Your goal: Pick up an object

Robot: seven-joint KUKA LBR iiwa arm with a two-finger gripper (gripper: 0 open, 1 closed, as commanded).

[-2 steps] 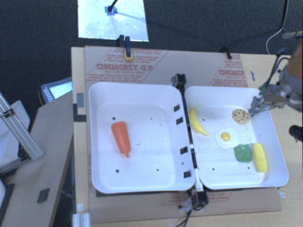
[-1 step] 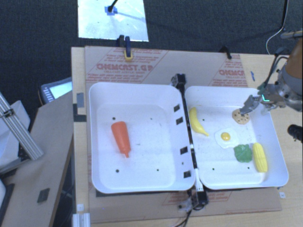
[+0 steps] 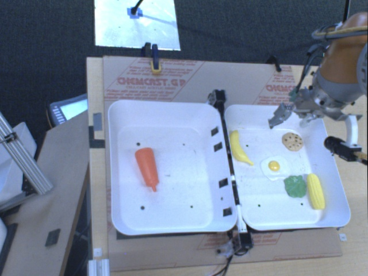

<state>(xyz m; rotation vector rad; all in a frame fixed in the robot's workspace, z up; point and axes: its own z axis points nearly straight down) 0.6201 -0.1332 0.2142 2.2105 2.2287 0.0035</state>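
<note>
Cardboard [image 3: 190,76] is covering the counter [image 3: 92,68] under both bins; dark carpet [image 3: 46,39] is lying beyond. End effector [image 3: 280,115], fingers apart, is hovering over the right bin's [image 3: 339,211] far edge, near the cookie [image 3: 292,141].

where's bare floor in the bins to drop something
Left bin: bare all around the carrot, widest toward the divider. Right bin: a free strip along the front rim, below the egg. Crowded among banana, cookie, green piece and corn.
</note>
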